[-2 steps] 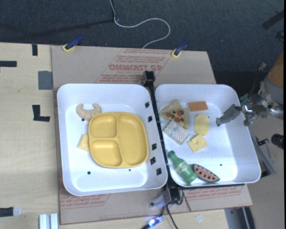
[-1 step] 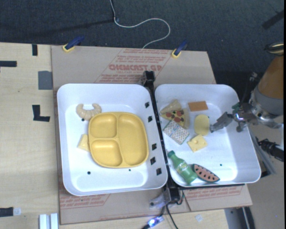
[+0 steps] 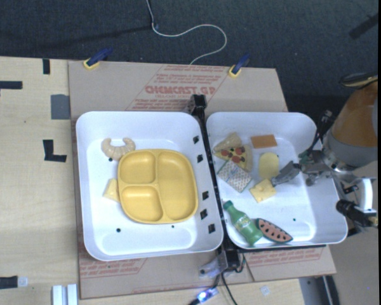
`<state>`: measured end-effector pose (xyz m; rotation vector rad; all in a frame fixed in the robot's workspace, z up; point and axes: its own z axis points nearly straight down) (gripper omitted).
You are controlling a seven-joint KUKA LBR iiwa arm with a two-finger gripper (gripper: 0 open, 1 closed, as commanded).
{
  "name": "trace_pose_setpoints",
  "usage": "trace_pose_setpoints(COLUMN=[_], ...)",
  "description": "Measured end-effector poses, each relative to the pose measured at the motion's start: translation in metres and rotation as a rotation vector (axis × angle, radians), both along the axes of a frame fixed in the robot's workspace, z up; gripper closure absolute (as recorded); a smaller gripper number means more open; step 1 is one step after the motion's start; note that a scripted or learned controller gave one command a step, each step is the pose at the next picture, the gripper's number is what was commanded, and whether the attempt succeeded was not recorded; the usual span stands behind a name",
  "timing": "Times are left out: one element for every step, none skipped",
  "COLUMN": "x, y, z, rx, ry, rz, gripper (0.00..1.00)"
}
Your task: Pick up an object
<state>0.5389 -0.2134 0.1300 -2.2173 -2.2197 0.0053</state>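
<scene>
— What writing can you read from up there?

— Red print on the brown cardboard sheet [image 3: 178, 91] under the bins; it looks like "CHEMCAST", though the letters are blurred, and the smaller lines below it I can't read.

— Where is your claw?

— My claw [image 3: 284, 175] hangs over the right white bin [image 3: 305, 129], near its right wall. Whether it is open or closed, I cannot tell. It sits just beside the pale yellow cheese wedge [image 3: 262, 190] and the pale yellow rounded piece [image 3: 269, 164].

— What else lies there?

— A green plastic bottle [image 3: 242, 222] and a watermelon slice [image 3: 274, 230] near the front edge, and a pizza slice [image 3: 233, 151] towards the left wall. The yellow divided plate [image 3: 157, 185] sits in the left white bin [image 3: 92, 170].
</scene>
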Motion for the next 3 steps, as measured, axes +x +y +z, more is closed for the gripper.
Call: trace_pose_setpoints(x=[0.001, 0.003, -0.003], y=[0.002, 0.002, -0.004], z=[-0.046, -0.032, 0.015], rx=[0.004, 0.003, -0.002], ry=[-0.003, -0.010, -0.007], rz=[0.001, 0.002, -0.001], gripper=[0.00, 1.00, 1.00])
